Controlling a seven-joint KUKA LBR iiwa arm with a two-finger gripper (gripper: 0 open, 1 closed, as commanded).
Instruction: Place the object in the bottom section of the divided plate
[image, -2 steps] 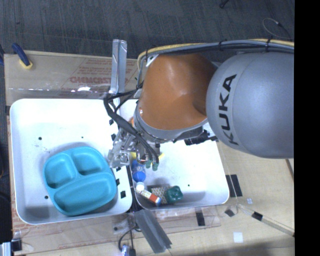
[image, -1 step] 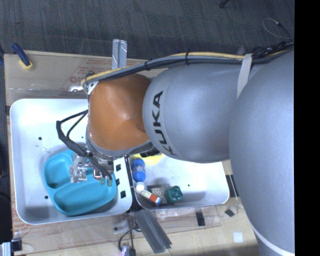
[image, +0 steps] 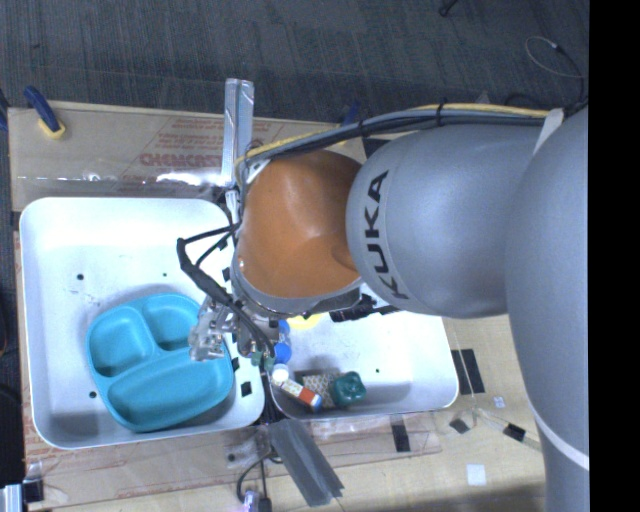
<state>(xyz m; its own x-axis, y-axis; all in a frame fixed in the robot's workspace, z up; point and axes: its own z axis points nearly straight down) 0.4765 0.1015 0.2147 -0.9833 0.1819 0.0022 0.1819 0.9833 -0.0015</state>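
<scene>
Nearest, at the front edge of the bench, a grey flat strip (image: 305, 462) lies at a slant just outside the gap between the two bins. Just behind it, in the near left corner of the right bin (image: 405, 352), a small cluster of things sits close together: a dark green object (image: 349, 388), a mesh-patterned piece (image: 318, 383) and a small white bottle with a red end (image: 291, 386). A blue-capped item (image: 283, 350) is a little farther in along that bin's left wall.

The blue divided plate (image: 150, 392) rests in the left bin (image: 80, 250), toward its near edge and reaching almost to its right wall. The plate's one large section faces the near edge and shows bare blue. The two smaller sections lie behind it.

The gripper (image: 213, 337) hangs over the plate's right rim, about where the right small section meets the large one. Its metal parts are small and cluttered with black cables, so it cannot be told whether the tool is open, closed or holding anything. Which thing is the task's object cannot be told either.

Above it, the arm's orange band (image: 295, 230) and grey body (image: 450, 220) cover the wall between the bins and much of the right bin. Beyond, a metal upright (image: 238, 120) stands at the left bin's far right corner, and a blue clamp (image: 45, 110) sits at the bench's far left corner.
</scene>
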